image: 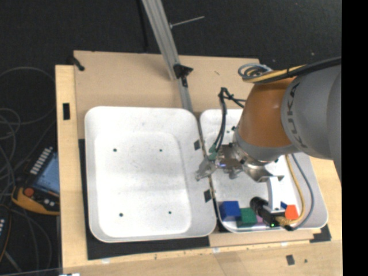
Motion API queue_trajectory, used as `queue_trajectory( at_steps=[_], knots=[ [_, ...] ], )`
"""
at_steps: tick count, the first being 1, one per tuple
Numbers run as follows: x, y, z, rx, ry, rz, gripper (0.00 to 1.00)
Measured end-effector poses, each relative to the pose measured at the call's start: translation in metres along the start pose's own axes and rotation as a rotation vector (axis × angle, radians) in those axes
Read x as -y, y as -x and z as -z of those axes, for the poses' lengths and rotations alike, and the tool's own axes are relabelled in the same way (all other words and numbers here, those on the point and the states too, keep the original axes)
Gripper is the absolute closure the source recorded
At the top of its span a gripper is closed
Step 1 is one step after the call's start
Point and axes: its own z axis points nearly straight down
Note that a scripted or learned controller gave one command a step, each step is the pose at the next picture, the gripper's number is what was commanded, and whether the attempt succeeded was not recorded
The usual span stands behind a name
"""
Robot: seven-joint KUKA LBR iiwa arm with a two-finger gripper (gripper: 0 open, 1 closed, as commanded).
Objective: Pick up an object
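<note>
The grey arm with its orange band reaches in from the right and hangs over the right bin (214, 119). My gripper (252, 172) sits under the wrist above the middle of that bin, mostly hidden by the arm. Just in front of it, along the bin's near wall, lie a blue block (229, 209), a green block (248, 216), a small purple piece (265, 216) and an orange piece (291, 211). Whether any of them is touched by the gripper cannot be told.
The left bin (144, 171) is a wide white tray beside the right one. A slanted metal rail (167, 45) rises from between the bins toward the back. Cables loop around the wrist. A handheld controller (40, 183) lies off the bench at the left.
</note>
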Motion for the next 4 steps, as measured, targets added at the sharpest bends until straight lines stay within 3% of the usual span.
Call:
queue_trajectory(
  at_steps=[1, 2, 3, 4],
  knots=[
    [-0.032, 0.003, 0.0, 0.002, 0.002, -0.004, 0.0],
    [-0.031, 0.003, 0.0, 0.001, 0.001, -0.007, 0.0],
    [-0.02, 0.01, 0.071, 0.002, 0.009, -0.003, 0.0],
    [-0.01, -0.01, 0.108, 0.001, 0.006, -0.001, 0.0]
  ],
)
